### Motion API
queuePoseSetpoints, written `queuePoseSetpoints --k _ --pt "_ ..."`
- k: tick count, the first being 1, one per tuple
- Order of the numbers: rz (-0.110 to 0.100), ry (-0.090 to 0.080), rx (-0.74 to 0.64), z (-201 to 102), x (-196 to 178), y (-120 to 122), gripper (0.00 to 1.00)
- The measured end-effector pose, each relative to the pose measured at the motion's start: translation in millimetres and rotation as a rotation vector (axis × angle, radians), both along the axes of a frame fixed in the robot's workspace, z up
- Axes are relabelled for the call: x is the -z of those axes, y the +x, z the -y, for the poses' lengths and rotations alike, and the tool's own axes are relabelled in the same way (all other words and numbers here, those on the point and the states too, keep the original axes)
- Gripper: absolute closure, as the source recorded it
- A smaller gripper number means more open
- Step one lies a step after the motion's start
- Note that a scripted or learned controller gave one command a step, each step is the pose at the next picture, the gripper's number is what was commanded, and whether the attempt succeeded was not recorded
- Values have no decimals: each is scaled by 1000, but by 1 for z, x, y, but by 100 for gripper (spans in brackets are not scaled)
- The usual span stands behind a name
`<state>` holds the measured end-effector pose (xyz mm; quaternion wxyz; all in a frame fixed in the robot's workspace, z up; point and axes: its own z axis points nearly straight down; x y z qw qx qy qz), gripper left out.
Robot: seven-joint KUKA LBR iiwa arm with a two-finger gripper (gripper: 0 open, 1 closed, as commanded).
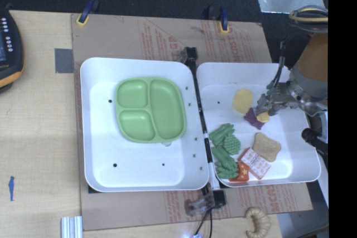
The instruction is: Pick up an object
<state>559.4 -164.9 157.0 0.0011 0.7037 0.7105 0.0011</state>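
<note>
- Gripper (266, 108) low in right bin (223, 72), by purple item (254, 118) w/ small yellow piece (263, 117).
- Open/shut: can't tell; grasp unclear, possibly touching.
- Green divided plate (150, 109) in left bin (100, 120).

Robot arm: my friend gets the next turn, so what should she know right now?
Gripper: low in the right bin, over a purple and yellow toy. I cannot tell if it has a grip.
Right bin also has a yellow round piece, green veggies, a bread slice and a red-and-white packet.
Left bin: green divided plate.
Done: nothing lifted clear.
Left: pick an object up.
</note>
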Motion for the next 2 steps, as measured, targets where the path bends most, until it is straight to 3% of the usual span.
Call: queuePoseSetpoints --k 2 --pt "-2 3 -2 -132 -65 22 100"
